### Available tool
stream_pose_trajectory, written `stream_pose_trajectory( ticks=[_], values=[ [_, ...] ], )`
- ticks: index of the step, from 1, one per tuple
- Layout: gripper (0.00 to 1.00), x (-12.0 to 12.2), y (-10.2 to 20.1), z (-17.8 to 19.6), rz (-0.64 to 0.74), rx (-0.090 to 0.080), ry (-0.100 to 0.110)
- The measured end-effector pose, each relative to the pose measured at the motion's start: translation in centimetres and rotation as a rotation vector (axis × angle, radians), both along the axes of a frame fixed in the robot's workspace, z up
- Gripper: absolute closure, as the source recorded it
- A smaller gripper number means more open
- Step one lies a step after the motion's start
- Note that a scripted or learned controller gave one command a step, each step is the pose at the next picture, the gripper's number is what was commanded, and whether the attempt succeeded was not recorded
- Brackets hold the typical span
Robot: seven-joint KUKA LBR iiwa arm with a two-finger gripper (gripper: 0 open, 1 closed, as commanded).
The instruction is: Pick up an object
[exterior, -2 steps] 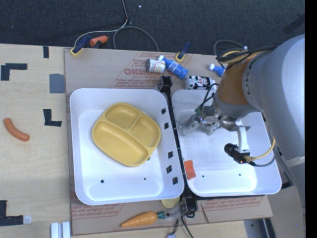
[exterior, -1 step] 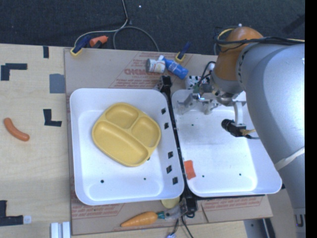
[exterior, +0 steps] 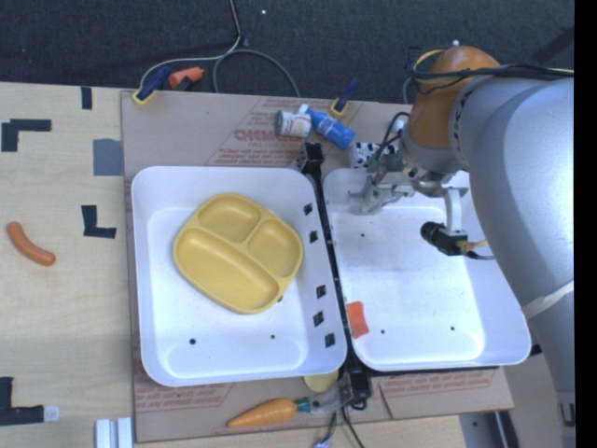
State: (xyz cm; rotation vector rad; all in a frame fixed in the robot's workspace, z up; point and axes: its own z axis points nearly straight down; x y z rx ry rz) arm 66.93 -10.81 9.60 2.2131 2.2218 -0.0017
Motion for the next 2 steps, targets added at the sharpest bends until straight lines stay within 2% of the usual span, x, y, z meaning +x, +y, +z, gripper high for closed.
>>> stream_pose_trajectory(
  ticks=[1, 2],
  values=[
    [0.0, 0.0, 0.0, -0.1, 0.0, 0.0, 0.001],
    [0.0, -0.2, -2.5, -0.7, -0.005, 0.002, 0.004]
  ],
)
